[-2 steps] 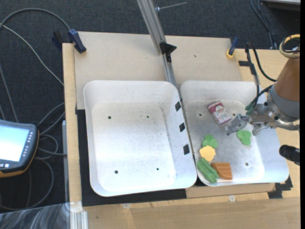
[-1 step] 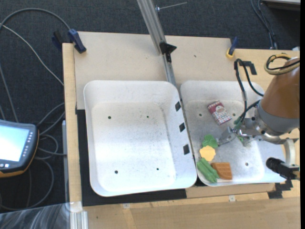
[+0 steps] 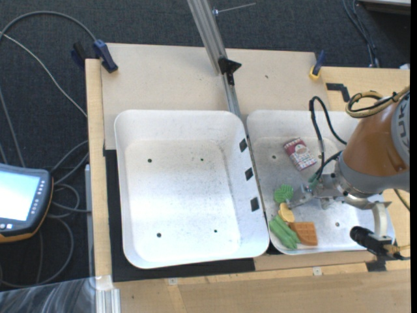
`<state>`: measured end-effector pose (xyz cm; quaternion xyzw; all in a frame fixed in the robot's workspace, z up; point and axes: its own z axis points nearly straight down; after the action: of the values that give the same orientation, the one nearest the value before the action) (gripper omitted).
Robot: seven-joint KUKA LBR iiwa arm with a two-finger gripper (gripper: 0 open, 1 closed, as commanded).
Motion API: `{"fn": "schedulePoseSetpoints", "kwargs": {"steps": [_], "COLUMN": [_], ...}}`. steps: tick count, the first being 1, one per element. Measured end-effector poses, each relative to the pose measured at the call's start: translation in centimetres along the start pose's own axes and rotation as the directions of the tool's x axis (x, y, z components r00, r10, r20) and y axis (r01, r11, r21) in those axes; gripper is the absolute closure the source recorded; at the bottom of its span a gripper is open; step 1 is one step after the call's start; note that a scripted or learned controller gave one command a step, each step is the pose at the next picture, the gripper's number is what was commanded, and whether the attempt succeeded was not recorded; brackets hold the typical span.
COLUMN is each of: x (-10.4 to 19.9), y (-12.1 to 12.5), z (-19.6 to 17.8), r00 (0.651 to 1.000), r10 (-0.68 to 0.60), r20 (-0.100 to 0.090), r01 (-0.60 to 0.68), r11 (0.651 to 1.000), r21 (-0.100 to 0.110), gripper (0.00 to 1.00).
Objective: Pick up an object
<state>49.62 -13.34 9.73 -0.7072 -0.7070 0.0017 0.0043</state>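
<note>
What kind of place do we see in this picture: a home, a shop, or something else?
Most likely a robotics lab or test workshop. A wooden bench carries two white bins fixed with clamps, loose cables run over dark carpet, and a handheld control pendant lies at the left.

I can't read a single word, number or brand from here. The small red-and-white packet [image 3: 300,154] lying in the right bin [image 3: 339,237] carries some printing, but it is too small and blurred for me to make out. The handheld pendant [image 3: 19,199], left of the bench well apart from that bin, shows a lit screen with nothing legible.
</note>
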Motion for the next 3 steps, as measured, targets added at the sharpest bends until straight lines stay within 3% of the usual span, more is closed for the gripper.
{"fn": "schedulePoseSetpoints", "kwargs": {"steps": [1, 3], "x": [0.0, 0.6], "y": [0.2, -0.8], "z": [-1.4, -12.1], "r00": [1.0, 1.0], "r10": [-0.001, -0.003], "r20": [0.002, 0.005], "r01": [0.001, 0.003], "r11": [1.0, 1.0], "r21": [-0.009, -0.016], "gripper": [1.0, 1.0]}}
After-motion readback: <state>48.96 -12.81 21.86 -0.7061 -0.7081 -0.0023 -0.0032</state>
